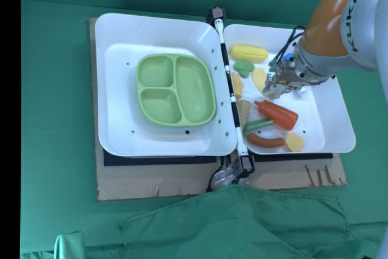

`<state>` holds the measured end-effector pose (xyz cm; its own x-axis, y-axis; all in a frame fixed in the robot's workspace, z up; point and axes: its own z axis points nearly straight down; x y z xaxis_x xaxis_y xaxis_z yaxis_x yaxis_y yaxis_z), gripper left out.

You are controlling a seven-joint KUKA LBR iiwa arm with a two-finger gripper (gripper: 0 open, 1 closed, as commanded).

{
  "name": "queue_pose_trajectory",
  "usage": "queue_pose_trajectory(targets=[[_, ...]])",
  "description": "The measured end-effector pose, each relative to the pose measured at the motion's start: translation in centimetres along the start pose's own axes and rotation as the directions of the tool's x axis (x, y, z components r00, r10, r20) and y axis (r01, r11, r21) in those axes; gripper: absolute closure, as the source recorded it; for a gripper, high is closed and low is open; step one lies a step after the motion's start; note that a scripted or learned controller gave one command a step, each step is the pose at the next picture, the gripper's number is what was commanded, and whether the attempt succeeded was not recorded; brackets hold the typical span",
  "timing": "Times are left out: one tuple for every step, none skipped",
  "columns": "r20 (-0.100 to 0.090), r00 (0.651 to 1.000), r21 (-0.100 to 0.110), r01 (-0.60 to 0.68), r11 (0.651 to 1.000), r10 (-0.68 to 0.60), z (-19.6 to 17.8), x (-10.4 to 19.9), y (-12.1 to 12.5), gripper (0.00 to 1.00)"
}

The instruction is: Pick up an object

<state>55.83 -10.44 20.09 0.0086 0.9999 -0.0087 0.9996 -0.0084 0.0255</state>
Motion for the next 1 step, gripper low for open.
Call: queue_pose_trajectory(targets=[[-0.005, 1.000, 0.025, -0.003, 1.000, 0.003, -1.37, -5.62, -5.10, 1.00]])
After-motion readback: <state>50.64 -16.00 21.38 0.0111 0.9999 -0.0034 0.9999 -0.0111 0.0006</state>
